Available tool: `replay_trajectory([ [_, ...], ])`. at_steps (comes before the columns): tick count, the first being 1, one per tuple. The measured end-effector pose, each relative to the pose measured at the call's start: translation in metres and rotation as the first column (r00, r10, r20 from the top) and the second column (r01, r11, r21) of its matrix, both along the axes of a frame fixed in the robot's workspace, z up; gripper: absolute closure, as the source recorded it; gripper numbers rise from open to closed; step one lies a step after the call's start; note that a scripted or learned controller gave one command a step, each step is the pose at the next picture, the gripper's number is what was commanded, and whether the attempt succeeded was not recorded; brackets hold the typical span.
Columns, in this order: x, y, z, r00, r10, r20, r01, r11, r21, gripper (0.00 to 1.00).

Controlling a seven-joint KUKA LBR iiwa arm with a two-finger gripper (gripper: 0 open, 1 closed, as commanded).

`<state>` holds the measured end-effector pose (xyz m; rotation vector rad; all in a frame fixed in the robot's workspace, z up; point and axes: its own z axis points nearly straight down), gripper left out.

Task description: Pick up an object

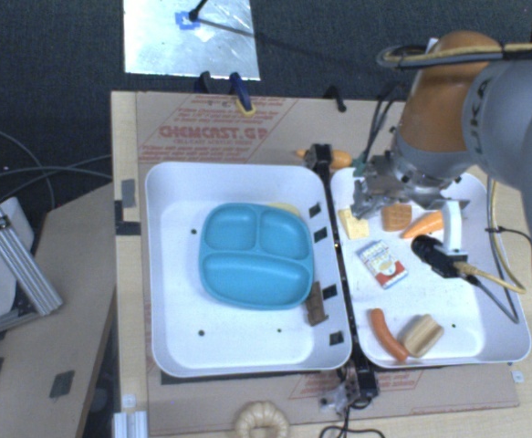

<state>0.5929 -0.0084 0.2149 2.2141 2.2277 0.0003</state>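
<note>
My gripper point(368, 199) hangs low over the back left corner of the right bin point(494, 336). Just below it lies a yellow cheese wedge point(352, 224). A tan cracker point(396, 216) and an orange carrot point(423, 225) lie to its right. Nearer the front are a small printed box point(381, 264), a red sausage point(387, 334) and a tan bread piece point(421, 335). I see nothing held at the gripper.
The left bin point(179, 336) holds a blue divided plate point(256, 254), a brown piece point(316, 304) by its right wall and a pale yellow piece point(286, 208) behind the plate. A small orange thing point(339, 160) sits at the back of the divider.
</note>
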Motion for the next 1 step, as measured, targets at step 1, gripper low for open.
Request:
replay_trajectory([
  [1, -0.0020, -0.0061, -0.0004, 1.000, -0.006, 0.000, 0.006, 1.000, 0.000, 1.00],
])
